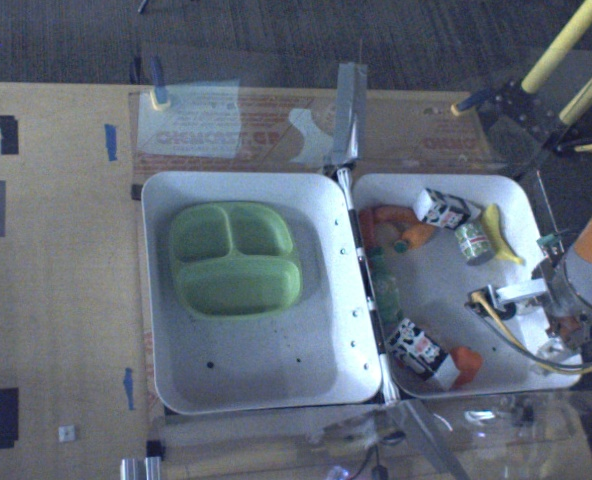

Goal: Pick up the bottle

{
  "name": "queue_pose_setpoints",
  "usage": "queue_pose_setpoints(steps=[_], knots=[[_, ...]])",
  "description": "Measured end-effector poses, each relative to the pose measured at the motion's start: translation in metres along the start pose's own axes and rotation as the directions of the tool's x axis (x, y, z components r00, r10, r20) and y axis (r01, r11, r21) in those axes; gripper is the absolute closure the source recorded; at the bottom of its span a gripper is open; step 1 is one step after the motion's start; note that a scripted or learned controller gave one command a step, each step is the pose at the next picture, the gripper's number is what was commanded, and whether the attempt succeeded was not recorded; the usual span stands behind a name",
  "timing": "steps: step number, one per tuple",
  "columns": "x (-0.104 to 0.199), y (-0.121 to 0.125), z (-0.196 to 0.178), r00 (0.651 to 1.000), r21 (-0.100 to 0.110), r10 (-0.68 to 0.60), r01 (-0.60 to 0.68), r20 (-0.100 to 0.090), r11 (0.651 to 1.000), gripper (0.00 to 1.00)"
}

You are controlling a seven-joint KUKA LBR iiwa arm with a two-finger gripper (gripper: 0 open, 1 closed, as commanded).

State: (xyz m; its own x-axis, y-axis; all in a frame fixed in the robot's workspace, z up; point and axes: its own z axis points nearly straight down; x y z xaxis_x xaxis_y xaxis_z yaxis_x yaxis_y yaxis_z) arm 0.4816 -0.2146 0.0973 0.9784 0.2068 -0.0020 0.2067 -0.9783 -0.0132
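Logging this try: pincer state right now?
Pincer: cannot be told; it sits over the right bin near its right wall, and nothing shows between its tips.

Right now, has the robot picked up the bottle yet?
Not yet. The green bottle lies against the left wall of the right bin, beside the carrot. The gripper hangs over that bin's right side, well apart from it. Reaching, gripping and lifting are all left.

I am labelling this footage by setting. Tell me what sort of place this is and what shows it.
Probably a robot lab test bench, not a kitchen. Two white bins sit side by side on a taped board, the right bin scattered with toy food such as a banana, and the robot arm reaches in beside yellow rig poles.
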Motion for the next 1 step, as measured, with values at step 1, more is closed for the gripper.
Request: queue_pose_setpoints(steps=[1], knots=[[0.0053, 0.0002, 0.0112, 1.0, 0.005, -0.007, 0.007, -0.011, 1.0, 0.0]])
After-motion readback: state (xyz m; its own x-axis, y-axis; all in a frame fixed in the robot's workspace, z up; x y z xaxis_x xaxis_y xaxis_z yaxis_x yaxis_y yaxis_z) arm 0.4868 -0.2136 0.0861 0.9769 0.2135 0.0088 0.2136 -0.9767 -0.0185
